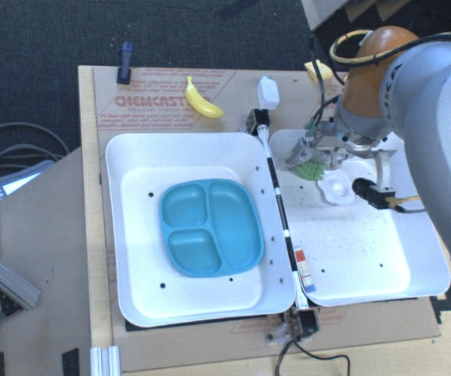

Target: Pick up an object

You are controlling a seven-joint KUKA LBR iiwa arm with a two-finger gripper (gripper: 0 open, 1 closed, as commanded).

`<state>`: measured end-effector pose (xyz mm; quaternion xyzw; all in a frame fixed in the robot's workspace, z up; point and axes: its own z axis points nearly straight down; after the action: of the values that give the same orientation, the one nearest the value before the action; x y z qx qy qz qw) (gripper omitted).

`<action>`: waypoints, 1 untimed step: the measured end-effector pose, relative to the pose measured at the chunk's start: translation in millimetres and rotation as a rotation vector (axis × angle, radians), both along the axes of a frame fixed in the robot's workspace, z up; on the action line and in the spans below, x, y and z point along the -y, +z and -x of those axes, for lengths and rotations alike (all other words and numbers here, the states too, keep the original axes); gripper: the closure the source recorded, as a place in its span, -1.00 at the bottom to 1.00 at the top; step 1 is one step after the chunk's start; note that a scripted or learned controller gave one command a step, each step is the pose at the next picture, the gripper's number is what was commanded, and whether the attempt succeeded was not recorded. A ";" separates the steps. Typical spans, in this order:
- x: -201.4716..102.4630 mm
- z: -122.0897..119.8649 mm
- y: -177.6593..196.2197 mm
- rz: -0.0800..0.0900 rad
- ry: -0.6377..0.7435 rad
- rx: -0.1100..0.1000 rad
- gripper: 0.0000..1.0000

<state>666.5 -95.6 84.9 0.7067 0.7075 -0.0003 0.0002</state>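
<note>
Grey and bulky, the arm (437, 116) takes up the three o'clock side of the view, its orange band (378, 69) sitting toward one o'clock above the wrist. Beneath everything lies the bench (100, 210), a pale brown board carrying two white bins side by side. The left bin (131, 280) spreads across the centre and toward seven o'clock, and the right bin (366, 257) runs from centre toward four o'clock. A blue divided plate (210, 227) with three compartments lies flat in the middle of the left bin, well apart from its walls. The gripper (319, 151) reaches down into the right bin's far corner, toward one o'clock from the plate; whether its fingers are open or closed, I cannot tell. A small white object (337, 188) lies on the bin floor just beside the gripper, on its five o'clock side. A little green object (312, 170) sits right under the gripper tip, and whether the two are touching is unclear. A yellow banana (202, 102) rests on the bench outside the bins, at twelve o'clock from the plate.
</note>
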 end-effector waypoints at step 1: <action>-0.3 -0.7 10.5 0.001 0.001 0.003 1.00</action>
<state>667.2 -95.3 95.4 0.7064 0.7078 0.0002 0.0018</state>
